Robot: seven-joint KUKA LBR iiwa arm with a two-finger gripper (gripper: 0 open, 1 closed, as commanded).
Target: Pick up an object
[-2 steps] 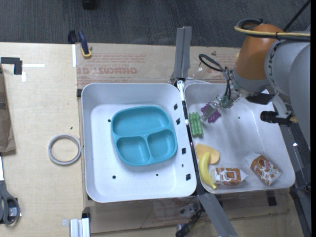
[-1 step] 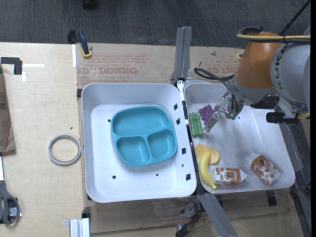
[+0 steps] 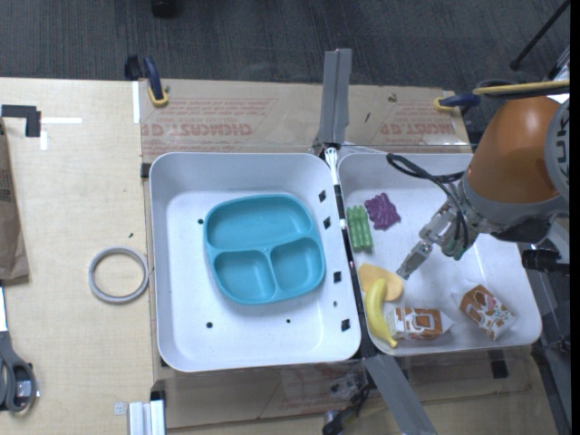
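Tool (image 3: 412, 263): above right bin (image 3: 507, 252), just beside banana (image 3: 379, 295); finger state cannot be told.
Left bin (image 3: 172, 270): blue divided tray (image 3: 265, 248).
Right bin: grapes (image 3: 383, 210), two snack packs.

We see a robot lab: a taped plywood bench (image 3: 72, 216) with clamps (image 3: 156, 87), two white bins (image 3: 172, 270) and toy food.
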